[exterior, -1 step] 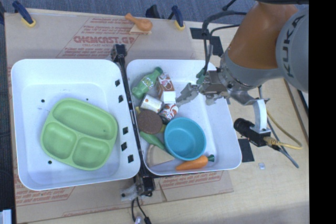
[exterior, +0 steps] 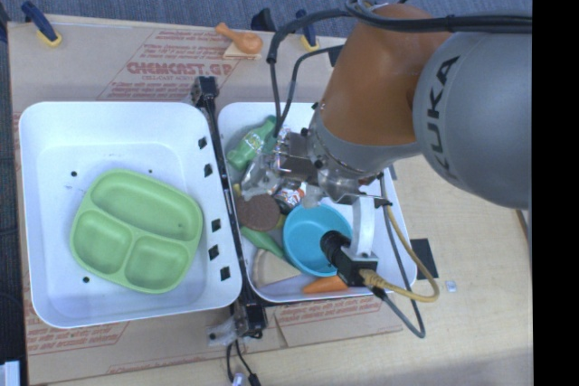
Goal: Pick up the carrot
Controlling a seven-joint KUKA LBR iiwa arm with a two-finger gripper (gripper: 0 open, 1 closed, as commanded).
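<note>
**Crowded right bin, carrot tucked at the near wall**

Clearly the carrot (exterior: 324,286) lies flat at the near end of the right bin (exterior: 404,241), an orange sliver pressed close to the bin's front wall and just below the blue bowl (exterior: 312,240). It probably sits there because the bowl and the other clutter leave it nowhere else to rest. The arm (exterior: 425,104) reaches in from the right and hangs over the middle of that bin, its gripper (exterior: 282,169) above the brown disc (exterior: 260,212) and near the green toy (exterior: 251,145), well short of the carrot. How the jaws stand cannot be told; the metal parts blur together and nothing shows between them.

Room is tight. The carrot is hemmed by the front wall on one side and the bowl on the other, with a black fitting and yellow cable (exterior: 412,292) just beside it. A descent there would, I judge, risk nudging the bowl or scraping the wall. The left bin (exterior: 41,194) holds a green divided plate (exterior: 136,230), with bare floor around it.
</note>
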